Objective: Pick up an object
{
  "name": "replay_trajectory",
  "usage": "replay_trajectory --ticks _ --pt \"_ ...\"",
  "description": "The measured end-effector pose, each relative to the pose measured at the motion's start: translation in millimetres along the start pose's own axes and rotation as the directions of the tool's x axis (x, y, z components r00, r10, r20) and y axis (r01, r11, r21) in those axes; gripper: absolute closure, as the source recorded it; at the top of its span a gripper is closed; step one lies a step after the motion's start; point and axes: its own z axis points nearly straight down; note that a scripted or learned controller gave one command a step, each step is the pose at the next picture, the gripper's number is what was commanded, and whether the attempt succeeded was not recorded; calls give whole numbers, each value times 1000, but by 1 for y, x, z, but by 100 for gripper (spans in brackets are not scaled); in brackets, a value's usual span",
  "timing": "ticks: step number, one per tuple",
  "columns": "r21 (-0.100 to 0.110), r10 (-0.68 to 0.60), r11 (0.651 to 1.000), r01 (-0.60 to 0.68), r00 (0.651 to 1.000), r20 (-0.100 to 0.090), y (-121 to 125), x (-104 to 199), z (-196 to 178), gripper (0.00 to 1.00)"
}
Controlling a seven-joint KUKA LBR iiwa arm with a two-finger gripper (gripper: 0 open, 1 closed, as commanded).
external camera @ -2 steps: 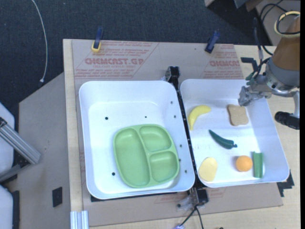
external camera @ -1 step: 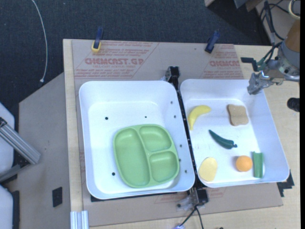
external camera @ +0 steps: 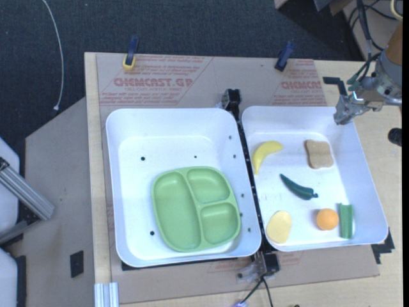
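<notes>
While gripper hovers at right bin's far corner — fingers unreadable | holding nothing.

You have a bench topped with a brown printed board, and two shallow white bins sit on it side by side, their inner edges nearly touching. The left bin lies toward the board's middle; the right bin reaches the board's right edge. At the far edge a yellow-tipped blue clamp grips the board on the left and a blue clamp on the right. Between the bins you see a black fitting at the far end and another at the near end.
</notes>
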Motion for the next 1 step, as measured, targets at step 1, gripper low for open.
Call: replay_trajectory --ticks 1 --pt "7 -4 1000 4 1000 -5 -5 50 10 100"
